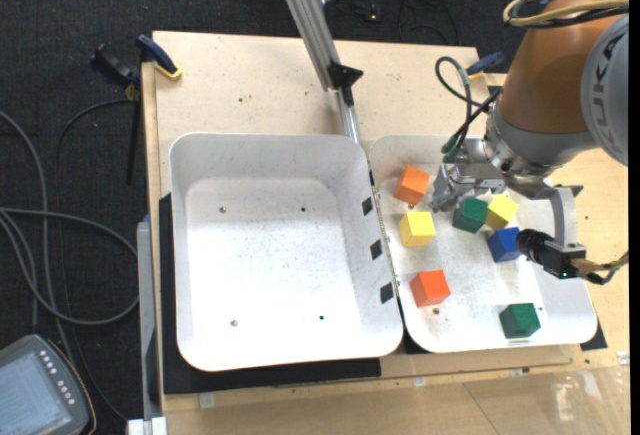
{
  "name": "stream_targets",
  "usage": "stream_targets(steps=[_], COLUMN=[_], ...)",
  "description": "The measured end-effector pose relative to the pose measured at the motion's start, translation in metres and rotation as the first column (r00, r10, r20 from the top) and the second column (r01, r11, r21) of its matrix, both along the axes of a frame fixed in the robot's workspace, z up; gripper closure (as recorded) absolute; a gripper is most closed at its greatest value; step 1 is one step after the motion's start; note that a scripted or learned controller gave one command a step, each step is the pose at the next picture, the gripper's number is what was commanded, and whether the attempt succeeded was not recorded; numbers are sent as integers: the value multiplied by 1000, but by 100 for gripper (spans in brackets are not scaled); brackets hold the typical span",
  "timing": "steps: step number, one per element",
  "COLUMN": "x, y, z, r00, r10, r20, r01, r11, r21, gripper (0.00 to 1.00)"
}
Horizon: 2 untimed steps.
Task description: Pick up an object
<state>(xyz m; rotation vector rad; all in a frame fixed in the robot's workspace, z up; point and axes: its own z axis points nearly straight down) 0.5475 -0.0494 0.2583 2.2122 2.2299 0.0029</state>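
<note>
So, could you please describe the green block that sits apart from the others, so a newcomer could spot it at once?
Start at the right-hand white bin, the one holding the coloured blocks. Go to its near right corner, where a dark green block sits alone. The other green block is crowded among yellow and blue blocks beneath the arm, while this one has bare bin floor around it.

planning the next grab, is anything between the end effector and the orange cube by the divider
Nothing visible. The end effector sits just right of the orange cube with bare bin floor between them; the yellow cube lies below that path.
</note>
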Motion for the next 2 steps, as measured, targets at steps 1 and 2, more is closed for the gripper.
stream_targets(steps=[1,2], x=[13,32], y=[59,109], z=[2,-17], r00=[1000,1000], r10=[1,0], r20=[0,-2], r01=[-1,0], r11=[1000,1000], r21=[1,0], gripper=[100,100])
